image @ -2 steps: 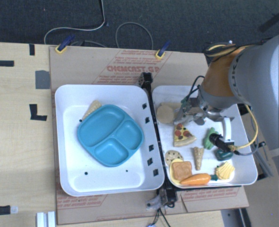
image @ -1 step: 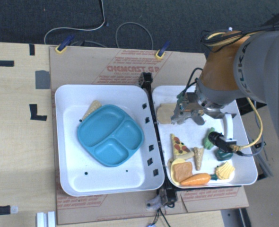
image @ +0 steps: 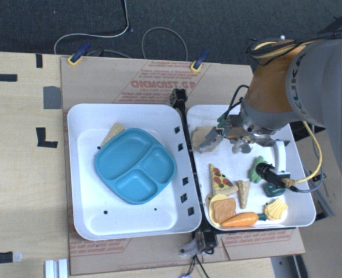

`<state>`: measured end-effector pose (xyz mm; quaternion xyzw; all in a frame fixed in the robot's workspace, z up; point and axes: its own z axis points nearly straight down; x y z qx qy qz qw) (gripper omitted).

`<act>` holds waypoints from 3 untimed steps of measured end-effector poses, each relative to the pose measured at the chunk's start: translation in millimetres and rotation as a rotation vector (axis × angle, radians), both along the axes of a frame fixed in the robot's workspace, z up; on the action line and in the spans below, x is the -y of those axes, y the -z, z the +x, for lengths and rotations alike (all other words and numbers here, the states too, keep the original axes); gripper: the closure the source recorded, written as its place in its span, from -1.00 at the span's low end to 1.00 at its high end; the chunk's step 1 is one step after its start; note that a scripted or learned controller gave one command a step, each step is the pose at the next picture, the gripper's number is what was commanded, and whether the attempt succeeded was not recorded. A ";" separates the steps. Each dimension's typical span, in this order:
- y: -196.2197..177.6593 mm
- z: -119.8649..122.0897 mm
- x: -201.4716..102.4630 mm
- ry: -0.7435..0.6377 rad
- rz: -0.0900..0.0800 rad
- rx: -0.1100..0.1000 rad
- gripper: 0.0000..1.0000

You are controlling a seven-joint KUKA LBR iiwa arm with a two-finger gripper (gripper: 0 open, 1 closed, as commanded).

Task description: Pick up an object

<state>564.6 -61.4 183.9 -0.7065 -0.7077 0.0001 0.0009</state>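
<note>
We saw gripper (image: pixel 216 139) low in right bin (image: pixel 301 172), jaws spread, straddling tan food piece (image: pixel 202 136) near divider; nothing clamped yet; we judged: centre on piece, close squarely, lift straight, avoid pizza slice (image: pixel 219 178).

**Surface and what lies on it**

The pale wooden surface (image: pixel 20 172) fills the lower left of the frame. A cardboard sheet (image: pixel 153 83) lies on it at centre. Two white bins sit side by side on the cardboard: left bin (image: pixel 81 172), right bin (image: pixel 301 210).
</note>
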 end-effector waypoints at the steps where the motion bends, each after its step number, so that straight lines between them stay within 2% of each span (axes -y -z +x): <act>1: 89.3 -32.0 38.2 0.006 -0.001 -0.009 -1.00; 2: 54.1 38.9 70.7 0.000 -0.004 0.007 -1.00; 3: 98.2 102.4 50.6 0.002 0.000 -0.023 -1.00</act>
